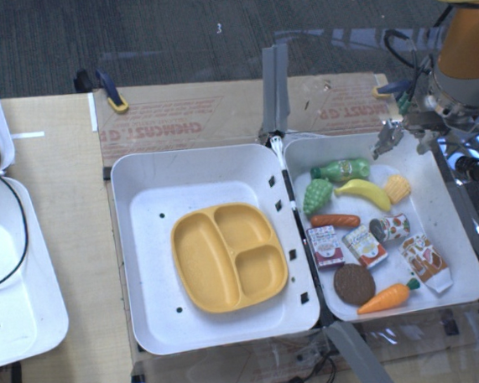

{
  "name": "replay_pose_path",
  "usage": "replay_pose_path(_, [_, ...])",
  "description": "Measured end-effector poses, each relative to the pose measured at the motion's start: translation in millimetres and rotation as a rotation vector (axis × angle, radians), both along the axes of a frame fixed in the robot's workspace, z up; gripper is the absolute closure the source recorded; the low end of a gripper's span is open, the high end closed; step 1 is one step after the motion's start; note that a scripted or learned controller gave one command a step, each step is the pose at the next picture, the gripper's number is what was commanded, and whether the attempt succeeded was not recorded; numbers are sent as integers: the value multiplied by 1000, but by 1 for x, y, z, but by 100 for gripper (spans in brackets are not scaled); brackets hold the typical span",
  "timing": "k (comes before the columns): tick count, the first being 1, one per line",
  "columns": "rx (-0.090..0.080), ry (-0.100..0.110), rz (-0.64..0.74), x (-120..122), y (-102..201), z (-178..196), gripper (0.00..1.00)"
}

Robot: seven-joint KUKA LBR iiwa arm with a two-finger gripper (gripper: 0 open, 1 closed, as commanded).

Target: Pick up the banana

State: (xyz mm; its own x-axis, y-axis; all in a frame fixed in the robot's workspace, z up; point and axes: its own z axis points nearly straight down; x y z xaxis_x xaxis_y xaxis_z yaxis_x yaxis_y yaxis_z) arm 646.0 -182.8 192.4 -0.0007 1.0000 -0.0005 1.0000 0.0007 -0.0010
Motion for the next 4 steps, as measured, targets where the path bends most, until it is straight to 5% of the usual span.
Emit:
replay_pose_path(1, [-2,-11,-9,-12,10,-84,0])
replay_pose_path(2, [-4,-16,-7,-10,9,-73,100])
replay_pose_path(3, [-4,-15,-7,-10,9,-73,0])
replay_pose_path(4, [-5,-13,19,-22,11,-94,0])
